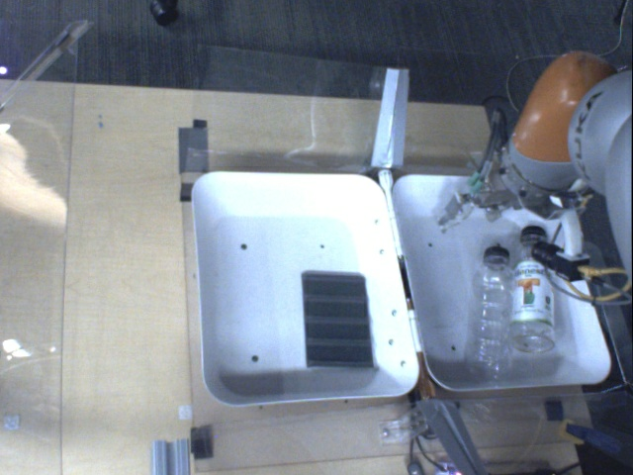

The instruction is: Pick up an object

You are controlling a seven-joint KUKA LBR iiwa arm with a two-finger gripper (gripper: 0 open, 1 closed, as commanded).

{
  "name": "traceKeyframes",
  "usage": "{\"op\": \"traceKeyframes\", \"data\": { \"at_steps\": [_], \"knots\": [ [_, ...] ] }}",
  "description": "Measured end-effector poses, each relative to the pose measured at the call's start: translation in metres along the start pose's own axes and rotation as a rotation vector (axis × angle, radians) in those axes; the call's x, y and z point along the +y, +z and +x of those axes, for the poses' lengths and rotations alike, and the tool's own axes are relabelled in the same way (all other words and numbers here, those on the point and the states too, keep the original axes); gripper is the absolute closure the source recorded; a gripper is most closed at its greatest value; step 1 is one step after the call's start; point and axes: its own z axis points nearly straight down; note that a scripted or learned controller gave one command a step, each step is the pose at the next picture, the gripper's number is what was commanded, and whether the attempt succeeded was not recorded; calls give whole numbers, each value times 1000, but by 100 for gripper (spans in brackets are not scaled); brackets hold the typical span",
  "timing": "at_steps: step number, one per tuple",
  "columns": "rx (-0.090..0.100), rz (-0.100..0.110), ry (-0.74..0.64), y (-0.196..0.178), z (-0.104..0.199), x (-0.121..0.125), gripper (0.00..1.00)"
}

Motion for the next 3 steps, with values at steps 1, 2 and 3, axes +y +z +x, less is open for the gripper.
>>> {"op": "traceKeyframes", "data": {
  "at_steps": [1,2,3],
  "knots": [
    [0,2,-108,-5,-13,-65,0],
    [0,-3,-47,27,-38,-44,0],
    [-1,-11,-50,14,-37,-41,100]
  ]
}}
